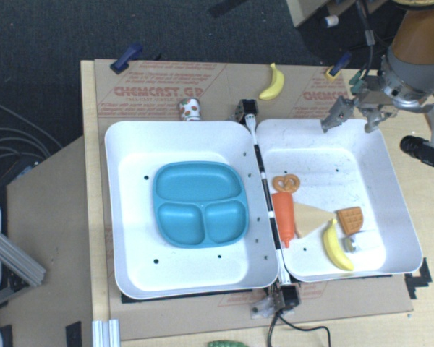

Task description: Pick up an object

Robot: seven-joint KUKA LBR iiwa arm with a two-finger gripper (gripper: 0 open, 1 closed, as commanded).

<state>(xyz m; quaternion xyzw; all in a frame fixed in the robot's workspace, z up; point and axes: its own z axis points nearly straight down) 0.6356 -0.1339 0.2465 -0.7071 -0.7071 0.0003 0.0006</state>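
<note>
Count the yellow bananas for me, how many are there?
2. One yellow toy banana lies in the right white bin, near its front edge. The other yellow banana lies on the cardboard behind the bins.

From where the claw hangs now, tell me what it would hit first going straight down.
Most likely the bare floor of the right bin near its far edge. The claw, fingers spread, hangs over that corner; the pretzel and the other toys lie nearer the camera. Depth is hard to judge at this slant.
</note>
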